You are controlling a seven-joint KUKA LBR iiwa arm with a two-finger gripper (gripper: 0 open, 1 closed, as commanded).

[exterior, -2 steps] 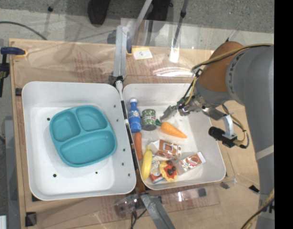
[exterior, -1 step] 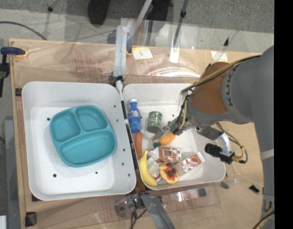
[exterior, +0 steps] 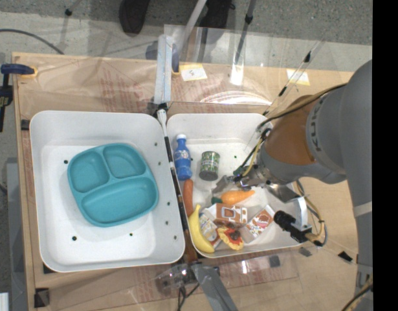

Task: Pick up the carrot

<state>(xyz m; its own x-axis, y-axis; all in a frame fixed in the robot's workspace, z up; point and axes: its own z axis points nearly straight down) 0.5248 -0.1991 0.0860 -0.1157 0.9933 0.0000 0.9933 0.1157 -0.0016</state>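
The carrot (exterior: 240,197) is a short, tapered orange piece lying across the middle of the right bin (exterior: 250,123), on top of some flat packets. My gripper (exterior: 232,185) reaches in from the right on the grey arm with the orange band. It hangs directly over the carrot and looks to be touching its upper side. The wrist hides the tips, so I cannot make out a grasp. A second, longer orange-red stick (exterior: 187,198) lies along the right bin's left wall, between a blue bottle and a banana.
The right bin also holds a blue bottle (exterior: 182,157), a small can (exterior: 209,165), a banana (exterior: 200,230), a pizza slice (exterior: 230,237) and printed packets (exterior: 257,222). A teal divided plate (exterior: 112,183) lies in the left bin (exterior: 50,128).
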